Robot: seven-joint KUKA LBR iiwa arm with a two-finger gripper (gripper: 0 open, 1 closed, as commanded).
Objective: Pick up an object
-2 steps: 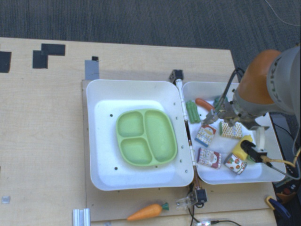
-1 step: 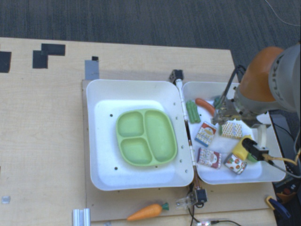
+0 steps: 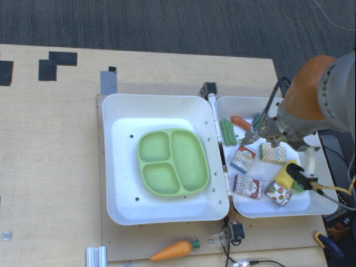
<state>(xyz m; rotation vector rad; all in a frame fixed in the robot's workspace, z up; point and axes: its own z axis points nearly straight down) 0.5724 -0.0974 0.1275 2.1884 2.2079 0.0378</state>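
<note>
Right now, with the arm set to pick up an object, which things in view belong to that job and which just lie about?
Part of the job: gripper, green stick, small carton, yellow block, right bin.
Lying about: green divided plate, left bin, toy carrot on the bench.

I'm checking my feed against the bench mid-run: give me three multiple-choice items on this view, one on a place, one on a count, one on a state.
1. Where does the toy carrot lie?
A. in the left bin
B. on the bench in front of the bins
C. in the right bin

2. How many compartments has the green tray?
A. two
B. three
C. five

3. How does the green tray sit?
A. flat in the left bin
B. leaning on the rim
C. upside down on the bench

Key: 1 B, it lies on bare wood below the bins. 2 B, two ridges split it into three. 3 A, its hollows face up.
</note>
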